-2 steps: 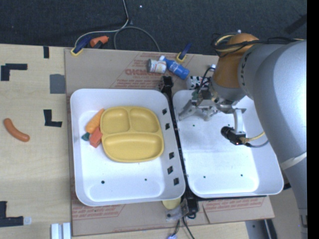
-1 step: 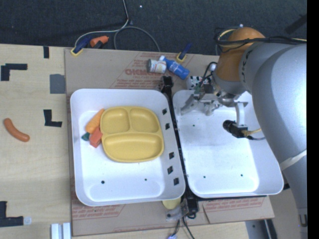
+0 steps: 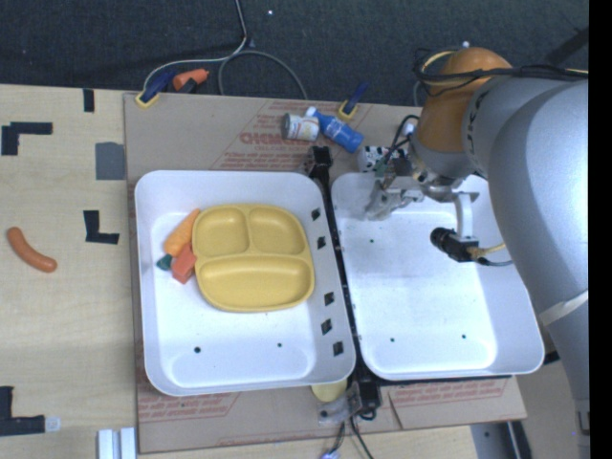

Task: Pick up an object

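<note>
Camera view: the gripper (image 3: 382,199) is placed over the back-left corner of the right bin (image 3: 430,352); whether it is released or clenched cannot be told. A yellow divided plate (image 3: 253,256) lies in the left bin (image 3: 229,361), with an orange carrot-like toy (image 3: 180,232) touching its left edge. The plate is judged stiff, light and smooth, best taken by its rim; the toy looks light and narrower to grasp. Red lettering on the cardboard sheet (image 3: 239,142) is only partly legible, "CH…".
</note>
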### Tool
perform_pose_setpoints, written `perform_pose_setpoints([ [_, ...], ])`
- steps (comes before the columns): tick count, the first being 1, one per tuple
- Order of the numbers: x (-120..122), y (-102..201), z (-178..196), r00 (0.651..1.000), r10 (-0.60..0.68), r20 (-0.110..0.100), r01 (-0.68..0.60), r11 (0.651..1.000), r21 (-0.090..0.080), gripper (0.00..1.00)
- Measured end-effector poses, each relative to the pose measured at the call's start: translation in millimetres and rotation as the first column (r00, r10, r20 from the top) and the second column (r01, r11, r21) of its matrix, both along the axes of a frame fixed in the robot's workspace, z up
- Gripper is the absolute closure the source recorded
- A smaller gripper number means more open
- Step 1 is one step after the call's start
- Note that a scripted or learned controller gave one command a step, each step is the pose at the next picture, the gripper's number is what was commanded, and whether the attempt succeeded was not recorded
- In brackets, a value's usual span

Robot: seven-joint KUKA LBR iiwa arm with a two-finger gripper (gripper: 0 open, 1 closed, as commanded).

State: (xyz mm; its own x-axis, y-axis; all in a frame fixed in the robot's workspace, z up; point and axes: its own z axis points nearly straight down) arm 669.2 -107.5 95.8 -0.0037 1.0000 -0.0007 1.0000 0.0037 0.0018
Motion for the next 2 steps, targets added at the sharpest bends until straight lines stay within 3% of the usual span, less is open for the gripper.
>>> perform_pose_setpoints([
  [1, -10, 105, 95, 1.0, 0.008, 0.006, -0.008, 1.0, 0.005, 1.0],
  [2, 0, 33, 144, 1.0, -0.007, 0.003, 0.007, 1.0, -0.002, 1.0],
])
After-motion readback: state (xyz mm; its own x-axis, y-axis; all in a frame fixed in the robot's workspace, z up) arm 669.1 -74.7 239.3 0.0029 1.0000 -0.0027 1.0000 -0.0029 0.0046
